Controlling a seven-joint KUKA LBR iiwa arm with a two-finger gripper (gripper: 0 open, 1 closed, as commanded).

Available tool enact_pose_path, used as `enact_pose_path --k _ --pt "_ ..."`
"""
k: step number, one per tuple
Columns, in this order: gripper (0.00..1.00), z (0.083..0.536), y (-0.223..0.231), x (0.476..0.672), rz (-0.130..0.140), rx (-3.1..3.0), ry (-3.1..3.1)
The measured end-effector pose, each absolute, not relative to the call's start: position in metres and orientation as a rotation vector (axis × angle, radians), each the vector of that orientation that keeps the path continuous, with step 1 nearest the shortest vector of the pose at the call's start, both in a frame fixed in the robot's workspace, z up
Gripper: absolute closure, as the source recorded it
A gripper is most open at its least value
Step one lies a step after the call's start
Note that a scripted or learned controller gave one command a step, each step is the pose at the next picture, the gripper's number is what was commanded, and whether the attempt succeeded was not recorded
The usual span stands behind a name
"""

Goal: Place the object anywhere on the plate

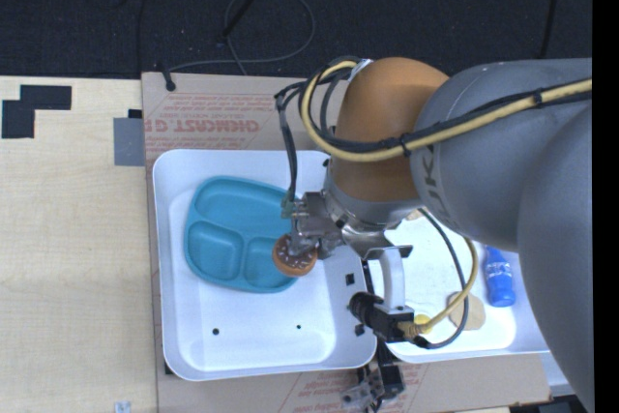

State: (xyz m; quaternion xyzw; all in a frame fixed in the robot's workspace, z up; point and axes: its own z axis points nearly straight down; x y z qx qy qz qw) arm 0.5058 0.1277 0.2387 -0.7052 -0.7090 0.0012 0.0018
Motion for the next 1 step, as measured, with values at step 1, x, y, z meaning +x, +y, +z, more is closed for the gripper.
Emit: enact_pose_path --k 1 --pt "0.00 0.2386 0.1257 0.5060 0.006 -2.217 -2.222"
